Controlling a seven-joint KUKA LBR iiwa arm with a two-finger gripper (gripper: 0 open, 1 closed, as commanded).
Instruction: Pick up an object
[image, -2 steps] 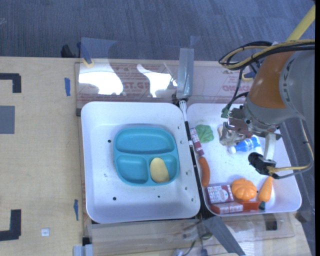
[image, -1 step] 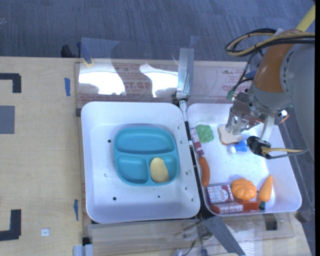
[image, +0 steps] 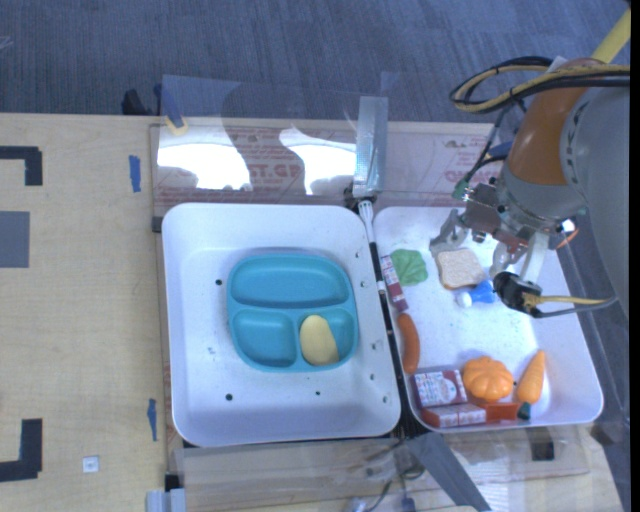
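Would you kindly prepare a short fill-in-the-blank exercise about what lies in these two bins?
1. The yellow potato lies in a compartment of the ____ tray.
2. The slice of bread lies in the ____ bin, as the camera sees it.
3. The pumpkin and the carrot share the colour ____.
4. The gripper hangs above the bin that also holds a green ____.

Missing words: blue; right; orange; leaf
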